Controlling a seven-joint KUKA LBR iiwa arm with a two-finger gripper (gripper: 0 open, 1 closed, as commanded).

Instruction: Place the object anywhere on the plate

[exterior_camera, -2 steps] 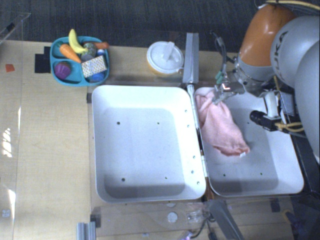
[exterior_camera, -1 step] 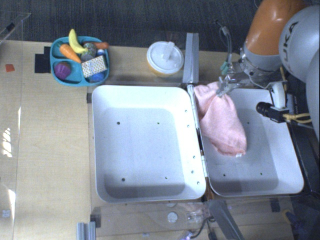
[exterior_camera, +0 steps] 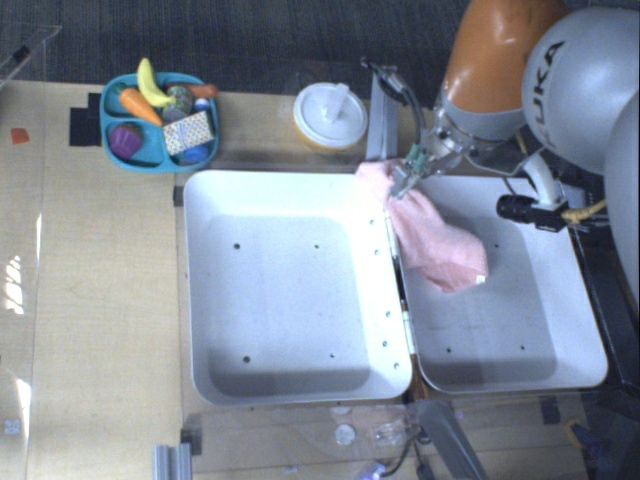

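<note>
along the near edge of the bench (exterior_camera: 90,368), small clear plastic bits (exterior_camera: 345,434) lay on the pale wood just below the two bins. behind them the left bin (exterior_camera: 280,368) sat wide and white, with a few small dark holes in its floor. the right bin (exterior_camera: 520,358) touched it along a shared middle rim.

farther back, a pink cloth (exterior_camera: 435,243) lay in the right bin, its bulk bunched on the floor toward the back left part and its upper end draped up over the rim where the two bins met. the gripper (exterior_camera: 405,180) stood at that upper end of the cloth, right over the back corner of the middle rim; its tips were down at the fabric, but whether they pinched it or how far apart they stood could not be told.

the grey arm (exterior_camera: 590,78) reached in from the right, with an orange band (exterior_camera: 495,43) above the wrist and part of the maker's lettering, reading "uka", on the grey shell.

beyond the bins, a yellow plate (exterior_camera: 330,116) with a white lid-like disc on it sat just behind the left bin's back rim, near the gripper but apart from the cloth. farther left, a blue divided tray (exterior_camera: 158,121) held toy food, among it a banana (exterior_camera: 152,84) and a carrot (exterior_camera: 140,105). a black square (exterior_camera: 86,125) lay beside the tray.
</note>
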